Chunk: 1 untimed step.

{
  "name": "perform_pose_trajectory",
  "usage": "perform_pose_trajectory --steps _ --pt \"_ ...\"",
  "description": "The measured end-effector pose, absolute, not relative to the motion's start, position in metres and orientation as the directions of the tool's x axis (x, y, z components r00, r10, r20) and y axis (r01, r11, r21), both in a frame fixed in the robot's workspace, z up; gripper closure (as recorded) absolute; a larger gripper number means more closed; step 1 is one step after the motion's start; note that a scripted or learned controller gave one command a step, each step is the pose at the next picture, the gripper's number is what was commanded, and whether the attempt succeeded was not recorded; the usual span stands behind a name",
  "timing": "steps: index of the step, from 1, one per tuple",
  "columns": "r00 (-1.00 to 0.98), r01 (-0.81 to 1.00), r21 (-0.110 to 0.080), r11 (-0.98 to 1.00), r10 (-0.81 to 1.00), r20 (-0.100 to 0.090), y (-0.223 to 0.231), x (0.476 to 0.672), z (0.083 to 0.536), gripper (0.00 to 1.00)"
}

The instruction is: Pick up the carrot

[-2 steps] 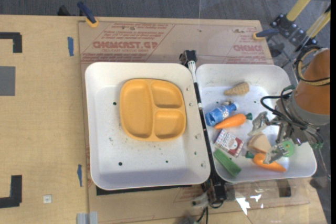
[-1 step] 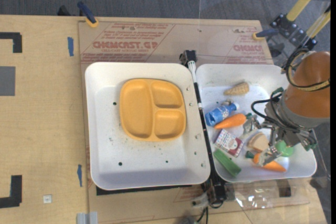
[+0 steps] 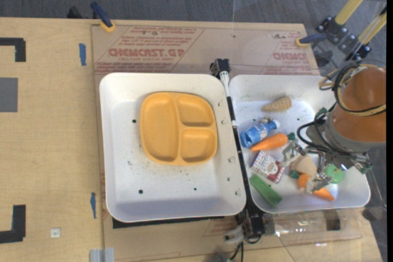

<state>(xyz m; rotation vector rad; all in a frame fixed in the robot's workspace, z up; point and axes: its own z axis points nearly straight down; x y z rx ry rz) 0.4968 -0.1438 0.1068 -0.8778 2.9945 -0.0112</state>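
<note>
Down in the right bin [image 3: 356,193], the arm [image 3: 362,107] is reaching in from the right, and its gripper [image 3: 316,176] is hanging low over the cluttered right half of that bin. Whether the gripper is apart, together or clamped on anything, I cannot tell, since the metal parts are blending into the toys under them. The carrot [image 3: 270,143] is lying on its side near the middle of the same bin, to the left of the gripper and apart from it, its tip pointing left. A blue bottle [image 3: 256,131] is lying just above it, touching or nearly so. A green block [image 3: 265,189] is sitting below, near the bin's front wall. The left bin [image 3: 116,150] is holding a yellow divided plate [image 3: 178,128].
</note>
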Motion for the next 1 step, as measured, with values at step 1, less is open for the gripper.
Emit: perform_pose_trajectory --steps 1 --pt "-0.704 -0.709 -0.039 0.704 -0.71 -0.023 -0.1443 0.5026 0.1063 0.0"
